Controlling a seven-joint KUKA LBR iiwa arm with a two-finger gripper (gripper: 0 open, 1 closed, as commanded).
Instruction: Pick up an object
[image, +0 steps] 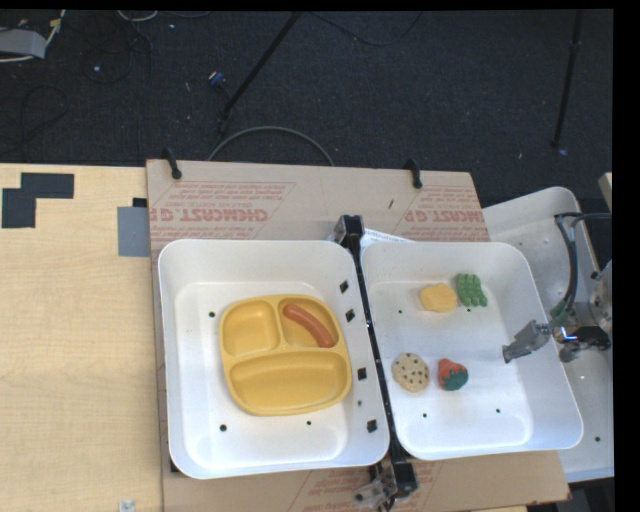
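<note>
the jaws of the grey two-finger gripper (524, 343) stand at the right rim of the right shallow white bin (500, 430), and only a small grey part of them reaches over the rim. i cannot tell if they are spread or pressed together, because they are small and partly hidden by the wrist and cables. nothing is seen between them.

to the left of the jaws, a little lower, lies a small red toy fruit with a green top (453, 375), near but apart from them. just left of this fruit lies a round beige toy cookie with dark chips (410, 371); the two are close, not touching. up and left from the jaws lies a green bumpy toy vegetable (471, 290), and just beside it on its left a small yellow-orange rounded toy piece (437, 297). all four things rest on the floor of the right bin.

farther left, past the black divider between the bins, is the left shallow white bin (190, 420). in it lies a yellow plastic plate with three compartments (285, 385). a reddish-orange toy sausage (309, 324) lies slanted in the upper right compartment of this plate.

both bins stand on a brown cardboard sheet (240, 205) with red print, and left of it is the light wooden desk (70, 350).
</note>
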